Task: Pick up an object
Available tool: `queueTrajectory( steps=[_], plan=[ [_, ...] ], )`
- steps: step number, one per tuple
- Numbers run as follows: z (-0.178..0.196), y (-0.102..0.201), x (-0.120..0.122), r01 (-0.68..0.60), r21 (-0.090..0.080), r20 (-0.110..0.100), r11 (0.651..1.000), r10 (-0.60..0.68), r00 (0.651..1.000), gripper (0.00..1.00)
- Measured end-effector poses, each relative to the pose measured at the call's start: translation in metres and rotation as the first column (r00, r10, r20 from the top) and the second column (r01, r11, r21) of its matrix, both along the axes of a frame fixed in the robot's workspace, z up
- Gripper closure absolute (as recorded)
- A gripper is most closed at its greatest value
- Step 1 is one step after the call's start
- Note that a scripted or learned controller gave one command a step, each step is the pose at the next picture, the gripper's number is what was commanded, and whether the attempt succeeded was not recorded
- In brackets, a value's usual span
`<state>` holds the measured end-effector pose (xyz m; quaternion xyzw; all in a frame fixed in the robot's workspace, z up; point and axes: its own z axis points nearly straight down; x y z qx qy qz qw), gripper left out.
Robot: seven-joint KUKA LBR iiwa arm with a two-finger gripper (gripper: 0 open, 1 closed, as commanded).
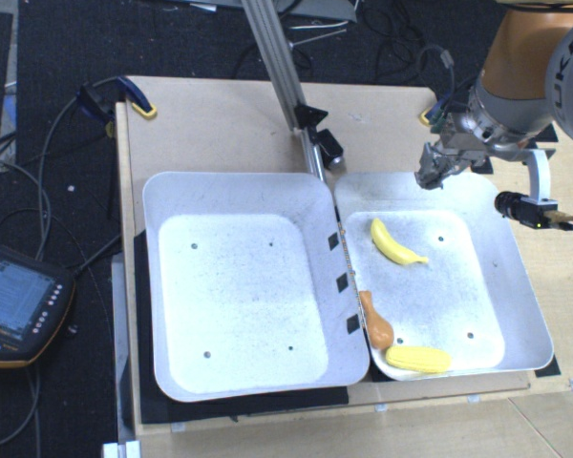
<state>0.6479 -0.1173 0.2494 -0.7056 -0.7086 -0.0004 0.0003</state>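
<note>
Banana (396,243) lies flat in the right bin (516,284), toward 11 o'clock of its floor, curved and free on all sides. Treat it as your likeliest target: nothing crowds it. Two further candidates sit at 7 o'clock of the same bin: an orange-brown pear-shaped piece (375,326) pressed against the left wall, and a yellow oblong piece (418,359) against the near rim. Their wall contact leaves little room for a clean approach, in my judgement. The left bin (162,208) adjoins at 9 o'clock on the table (220,122). The pincer (432,177) hangs over the right bin's far rim, at 1 o'clock from the banana and well apart from it. You cannot tell whether it is released or clenched; it grasps nothing visible.
</note>
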Motion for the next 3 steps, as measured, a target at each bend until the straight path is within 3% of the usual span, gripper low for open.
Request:
queueTrajectory(
  steps=[3],
  plan=[
    [-0.002, 0.133, -0.050, 0.001, 0.000, -0.001, 1.000, -0.001, 1.000, 1.00]
  ],
)
